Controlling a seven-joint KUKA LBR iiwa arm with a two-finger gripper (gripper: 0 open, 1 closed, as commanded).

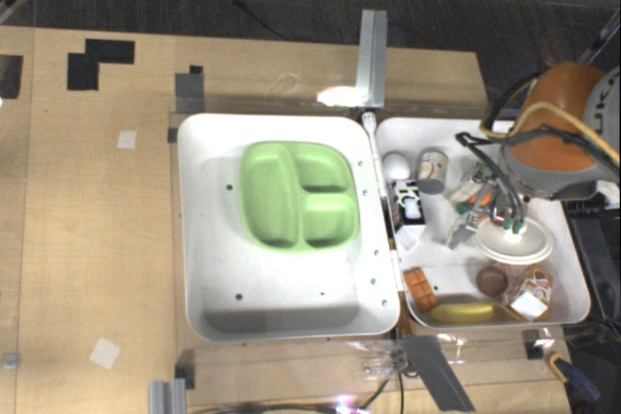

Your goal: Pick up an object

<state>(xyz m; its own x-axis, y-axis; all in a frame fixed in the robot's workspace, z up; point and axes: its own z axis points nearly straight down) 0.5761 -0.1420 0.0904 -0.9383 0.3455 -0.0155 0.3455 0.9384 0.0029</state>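
- From the overhead camera view, we see the arm (563,126) reaching in from the right, its orange band sitting above the right bin (582,301).
- The gripper (485,208) hangs low over the middle of that right bin, wrapped in cables; we cannot tell how its fingers are set, the wiring blurs them.
- We cannot make out anything between them either, so we claim no hold.
- Just beside the gripper, on the side towards the arm, rests a white dish (516,245) with a small green-tipped piece on it.
- Below the gripper in the picture, near the bin's front wall, we spot a brown ball (491,280), and right of it a crumpled red-and-white packet (531,296).
- Along that front wall lies a yellow banana (462,311), and at its left end an orange-brown block (418,287).
- Left of the gripper stands a small can (432,170); further left, a white egg-like object (396,167) and a black-and-white item (408,204) close to the dividing wall.
- Well apart from the gripper, across the divider, the left bin (209,305) holds a green divided plate (296,194), lying flat with its three compartments facing up.
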